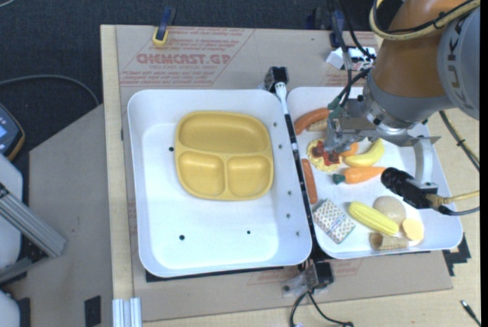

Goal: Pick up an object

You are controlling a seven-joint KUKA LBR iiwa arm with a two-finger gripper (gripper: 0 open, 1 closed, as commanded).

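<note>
The right bin point(438, 242) holds several toy foods. My gripper point(334, 144) hangs low over its upper left part, right above a small red and yellow toy point(325, 156). A yellow banana point(369, 155) and an orange carrot point(364, 174) lie just to the right of it. An orange-red sausage point(311, 120) lies above and to the left. A thin red piece point(308, 179) rests along the bin's left wall. The gripper body hides where the tips meet the toy.
A corn cob point(374, 217), a checkered box point(333, 220), a beige potato point(389, 206) and a yellow slice point(412, 229) fill the right bin's near part. The left bin point(152, 165) holds a yellow divided plate point(224, 154). A black clamp point(276, 78) sits at the bins' divider.
</note>
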